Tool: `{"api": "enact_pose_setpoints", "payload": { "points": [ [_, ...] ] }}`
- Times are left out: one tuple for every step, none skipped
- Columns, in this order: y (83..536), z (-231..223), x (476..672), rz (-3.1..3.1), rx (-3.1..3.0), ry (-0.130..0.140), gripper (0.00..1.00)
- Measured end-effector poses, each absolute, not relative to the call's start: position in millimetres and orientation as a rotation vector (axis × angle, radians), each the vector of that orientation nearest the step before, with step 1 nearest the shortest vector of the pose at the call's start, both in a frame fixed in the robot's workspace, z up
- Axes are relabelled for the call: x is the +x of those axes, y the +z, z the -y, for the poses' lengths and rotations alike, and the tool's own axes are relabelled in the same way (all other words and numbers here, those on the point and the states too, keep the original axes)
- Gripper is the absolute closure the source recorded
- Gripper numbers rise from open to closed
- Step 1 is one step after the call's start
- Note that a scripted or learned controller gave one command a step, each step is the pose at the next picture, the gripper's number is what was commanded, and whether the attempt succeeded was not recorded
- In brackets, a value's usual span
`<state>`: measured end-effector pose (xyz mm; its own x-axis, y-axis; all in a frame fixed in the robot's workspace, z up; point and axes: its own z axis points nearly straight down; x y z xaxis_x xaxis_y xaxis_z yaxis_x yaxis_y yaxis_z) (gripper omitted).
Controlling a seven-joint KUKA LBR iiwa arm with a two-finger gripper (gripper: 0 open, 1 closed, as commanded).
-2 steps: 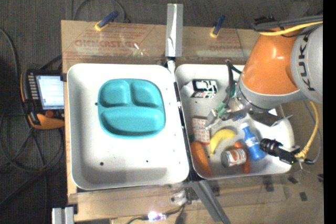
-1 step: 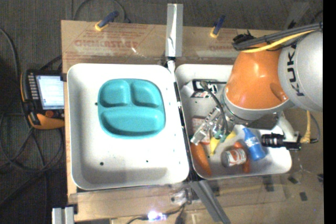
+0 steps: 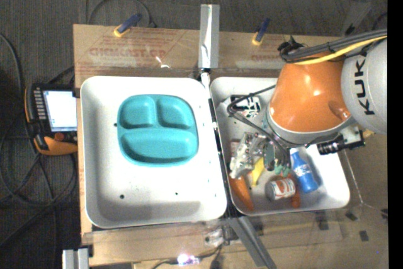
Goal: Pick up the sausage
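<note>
In the right bin [image 3: 340,195], an orange-brown, sausage-shaped piece [image 3: 241,192] lies at the front left corner, against the bin's left wall. My gripper [image 3: 255,151] hangs low over the middle of this bin, under the orange wrist band [image 3: 305,101]. It is just above and slightly behind the sausage-shaped piece, among the cluttered items. The arm hides much of the bin's back half.
A yellow banana-like item [image 3: 257,169], a red and white can [image 3: 281,188] and a blue can [image 3: 305,173] lie close around the gripper. A small orange piece [image 3: 295,201] sits by the front wall. The left bin [image 3: 101,198] holds a teal divided plate [image 3: 158,129].
</note>
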<state>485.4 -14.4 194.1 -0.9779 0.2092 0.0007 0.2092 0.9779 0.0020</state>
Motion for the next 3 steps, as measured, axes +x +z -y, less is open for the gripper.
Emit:
{"api": "enact_pose_setpoints", "payload": {
  "points": [
    [182, 16, 484.7, 3.072, 0.649, -0.006, 1.0],
    [190, 15, 486.2, 3.073, 0.646, -0.012, 1.0],
    [182, 22, 507.2, 2.754, 1.513, -0.009, 1.0]
  ]
}}
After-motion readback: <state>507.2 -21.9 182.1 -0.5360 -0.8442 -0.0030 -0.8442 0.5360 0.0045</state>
